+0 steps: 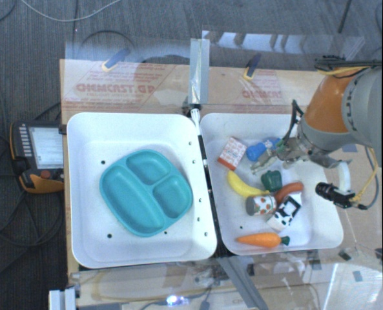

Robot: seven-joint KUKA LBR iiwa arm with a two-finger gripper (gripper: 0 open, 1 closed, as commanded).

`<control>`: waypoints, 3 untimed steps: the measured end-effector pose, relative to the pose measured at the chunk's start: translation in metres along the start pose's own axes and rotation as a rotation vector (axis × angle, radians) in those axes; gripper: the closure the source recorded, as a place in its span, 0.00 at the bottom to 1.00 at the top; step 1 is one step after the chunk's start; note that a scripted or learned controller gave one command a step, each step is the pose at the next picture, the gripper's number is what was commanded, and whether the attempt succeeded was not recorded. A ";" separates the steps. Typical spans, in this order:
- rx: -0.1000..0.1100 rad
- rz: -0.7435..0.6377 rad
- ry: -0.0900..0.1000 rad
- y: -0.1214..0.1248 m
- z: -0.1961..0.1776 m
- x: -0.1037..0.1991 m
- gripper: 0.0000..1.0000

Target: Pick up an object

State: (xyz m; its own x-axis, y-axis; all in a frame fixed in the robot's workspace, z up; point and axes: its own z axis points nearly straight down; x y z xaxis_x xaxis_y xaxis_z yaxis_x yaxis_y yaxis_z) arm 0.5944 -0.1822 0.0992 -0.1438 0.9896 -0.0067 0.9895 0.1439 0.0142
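Where visible, board (117, 89) lettering reads "CHEMCAST".

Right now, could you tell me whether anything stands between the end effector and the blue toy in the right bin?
Nothing visible does: the end effector sits right beside the blue toy, with no object between them.

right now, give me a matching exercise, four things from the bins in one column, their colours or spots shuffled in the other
Things:
1. divided plate
2. banana
3. carrot
4. small box

Descriptions:
A. orange, by the right bin's near edge
B. teal, alone in the left bin
C. red and white, close to the divider between the bins
D. yellow, mid right bin

Pairs: 1-B, 2-D, 3-A, 4-C
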 end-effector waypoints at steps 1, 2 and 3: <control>0.019 -0.056 0.003 0.058 0.012 0.019 0.00; 0.015 -0.056 -0.004 0.059 0.002 0.018 1.00; 0.015 -0.057 -0.005 0.059 0.002 0.017 0.00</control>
State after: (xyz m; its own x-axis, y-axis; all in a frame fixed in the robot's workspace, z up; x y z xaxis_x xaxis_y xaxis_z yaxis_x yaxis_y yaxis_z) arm 0.6500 -0.1566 0.0980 -0.1995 0.9798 -0.0122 0.9799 0.1995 -0.0013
